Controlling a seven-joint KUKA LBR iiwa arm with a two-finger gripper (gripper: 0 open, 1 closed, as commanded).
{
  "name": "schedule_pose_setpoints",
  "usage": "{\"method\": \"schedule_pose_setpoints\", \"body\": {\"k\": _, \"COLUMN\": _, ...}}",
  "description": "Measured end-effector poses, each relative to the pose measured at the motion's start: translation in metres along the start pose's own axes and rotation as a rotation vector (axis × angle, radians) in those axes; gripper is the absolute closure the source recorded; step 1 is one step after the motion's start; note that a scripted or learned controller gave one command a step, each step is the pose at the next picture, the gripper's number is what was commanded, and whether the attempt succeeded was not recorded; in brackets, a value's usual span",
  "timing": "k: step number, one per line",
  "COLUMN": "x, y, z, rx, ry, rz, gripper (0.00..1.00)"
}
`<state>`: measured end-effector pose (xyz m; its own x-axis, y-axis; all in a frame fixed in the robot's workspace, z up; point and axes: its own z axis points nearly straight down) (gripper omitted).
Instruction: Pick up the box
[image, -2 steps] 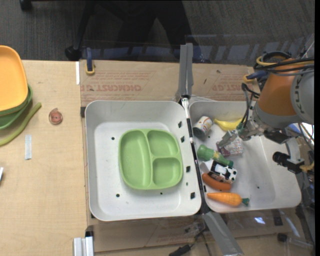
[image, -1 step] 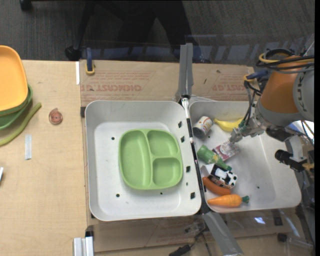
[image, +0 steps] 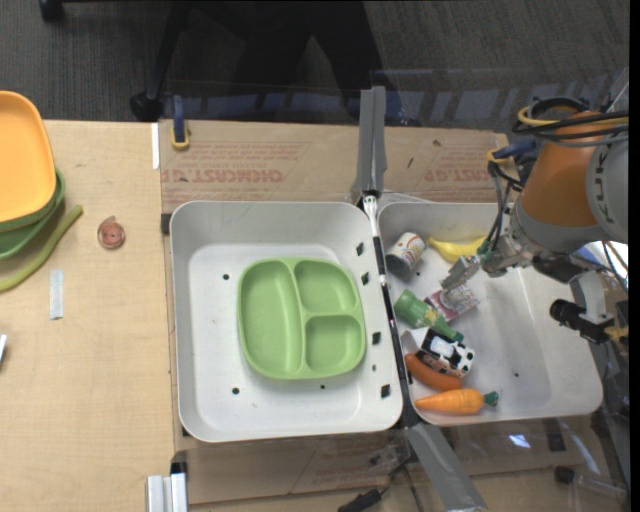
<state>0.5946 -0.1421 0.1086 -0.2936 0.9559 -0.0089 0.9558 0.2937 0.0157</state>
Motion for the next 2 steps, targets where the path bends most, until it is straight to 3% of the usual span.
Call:
{"method": "schedule_pose_setpoints", "body": {"k": 1, "x": 0.0295, "y": -0.0070, "z": 0.0091, "rx": 0.002, "ry": -0.002, "rz": -0.106, "gripper": 0.00}}
{"method": "schedule_pose_setpoints", "body": {"k": 2, "x": 0.0269, "y": 0.0013, "z": 0.0105, "rx": 0.007, "ry": 0.005, "rz": -0.133, "gripper": 0.00}}
